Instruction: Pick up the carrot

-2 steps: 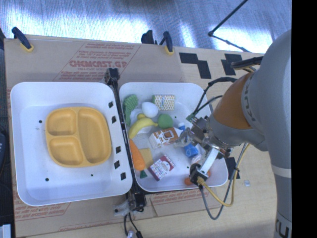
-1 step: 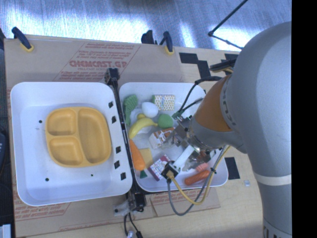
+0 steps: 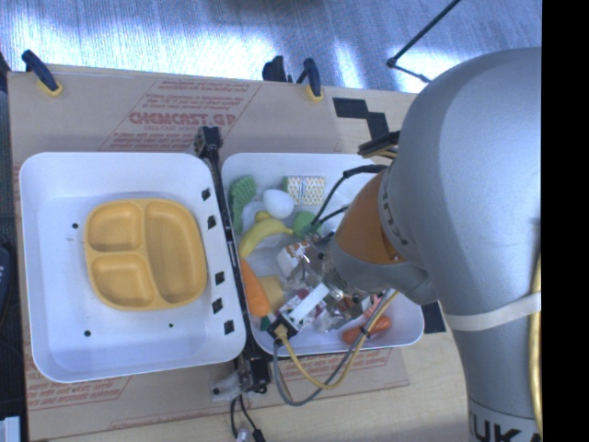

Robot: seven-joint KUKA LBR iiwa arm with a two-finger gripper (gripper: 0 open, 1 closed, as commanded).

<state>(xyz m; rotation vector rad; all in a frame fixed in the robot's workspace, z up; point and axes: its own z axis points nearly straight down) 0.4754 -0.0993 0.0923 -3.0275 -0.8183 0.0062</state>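
The carrot [image 3: 254, 287] is seen lying flat in the right bin [image 3: 409, 328], tucked along that bin's left wall, lower middle of the frame, with the banana [image 3: 261, 232] just above it. The gripper [image 3: 304, 270] is parked over the bin's middle, just right of the carrot, and honestly it can't be told whether it's open or closed since the wrist clutter gets in the way. A second orange bit [image 3: 366, 328] is spotted at the lower right under the arm; what it is can't be made out. The carrot is probably a light toy: stiff, smooth, likely a bit slippery, not fragile. It'd best be taken across the thicker middle, though little room is left by the wall on its left side, so a slip sideways should be expected.
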